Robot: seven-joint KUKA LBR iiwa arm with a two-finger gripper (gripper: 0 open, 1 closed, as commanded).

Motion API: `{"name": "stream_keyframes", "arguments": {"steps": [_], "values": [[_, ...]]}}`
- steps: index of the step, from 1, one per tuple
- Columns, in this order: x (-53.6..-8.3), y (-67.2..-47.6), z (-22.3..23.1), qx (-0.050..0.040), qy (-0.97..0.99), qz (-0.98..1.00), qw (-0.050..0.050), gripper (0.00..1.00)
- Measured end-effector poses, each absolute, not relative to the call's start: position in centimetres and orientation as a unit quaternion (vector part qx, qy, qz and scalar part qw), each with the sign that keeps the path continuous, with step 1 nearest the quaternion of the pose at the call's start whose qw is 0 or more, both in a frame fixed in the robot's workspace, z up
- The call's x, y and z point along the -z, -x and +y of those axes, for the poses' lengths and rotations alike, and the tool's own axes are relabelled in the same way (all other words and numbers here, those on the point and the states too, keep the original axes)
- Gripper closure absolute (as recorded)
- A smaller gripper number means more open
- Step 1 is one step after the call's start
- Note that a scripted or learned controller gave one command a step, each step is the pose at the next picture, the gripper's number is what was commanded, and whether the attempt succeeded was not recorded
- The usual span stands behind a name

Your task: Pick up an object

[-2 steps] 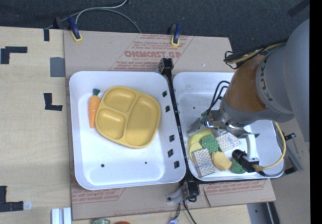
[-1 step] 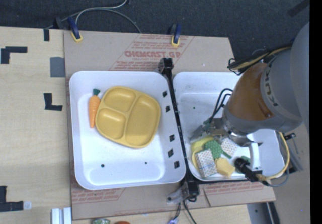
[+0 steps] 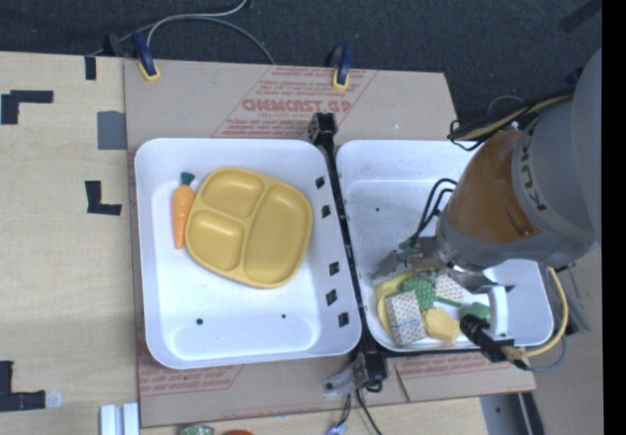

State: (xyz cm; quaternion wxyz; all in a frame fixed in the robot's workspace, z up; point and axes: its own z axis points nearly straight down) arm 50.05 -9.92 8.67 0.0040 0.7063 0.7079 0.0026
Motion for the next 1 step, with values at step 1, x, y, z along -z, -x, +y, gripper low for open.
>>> {"name": "stream_keyframes", "arguments": {"steps": [1], "values": [[-8.66,-48.65,-9.77,-0.0022,-0.707,0.708,0.005,0.0]]}}
